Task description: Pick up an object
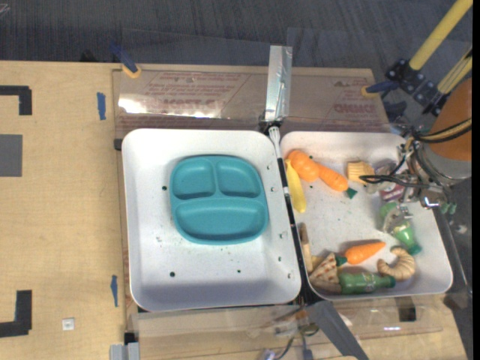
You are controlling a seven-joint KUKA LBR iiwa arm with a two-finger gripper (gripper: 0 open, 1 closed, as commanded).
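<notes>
The right bin (330, 212) holds several toy foods. An orange carrot (319, 169) and a yellow banana (296, 190) lie at its upper left. A small tan brush-like piece (359, 171) sits beside them. At the front lie a second carrot (365, 251), a green bottle (365, 281), a tan shell-shaped piece (324, 268) and a curled pastry (398, 264). My gripper (400, 205) hangs low over the bin's right side, amid cables, just above a green and silver item (403, 232). I see nothing clearly held in it.
The left bin (142, 223) bears a teal divided plate (218, 199). A metal strip (278, 81) stands behind the seam between the bins. The arm's orange band (459, 118) and yellow rods (444, 22) crowd the upper right.
</notes>
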